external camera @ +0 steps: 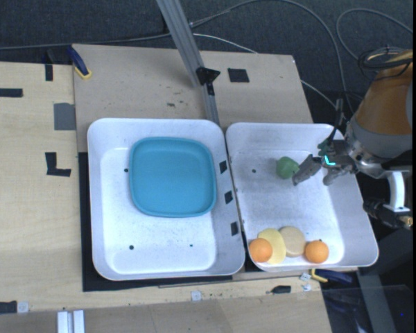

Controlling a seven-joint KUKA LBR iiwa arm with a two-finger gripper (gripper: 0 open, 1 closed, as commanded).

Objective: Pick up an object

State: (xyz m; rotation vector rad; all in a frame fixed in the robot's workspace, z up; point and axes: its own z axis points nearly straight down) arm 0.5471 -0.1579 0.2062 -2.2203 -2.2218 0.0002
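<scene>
A small green object [287, 166] lies in the upper middle of the right bin [263, 200]. My gripper [318, 173] hangs over the right bin's upper right part, just right of the green object, with its two dark fingers [304, 172] spread apart and nothing between them. Along the right bin's front edge sit an orange ball [261, 250], a pale yellow round piece [276, 248] with a beige disc [292, 239] on it, and a second orange ball [316, 251].
The left bin [111, 241] holds a square turquoise plate [172, 175]. A grey metal pole [187, 40] slants down to the gap between the bins at the back. Cables run over the dark floor behind and right of the bench.
</scene>
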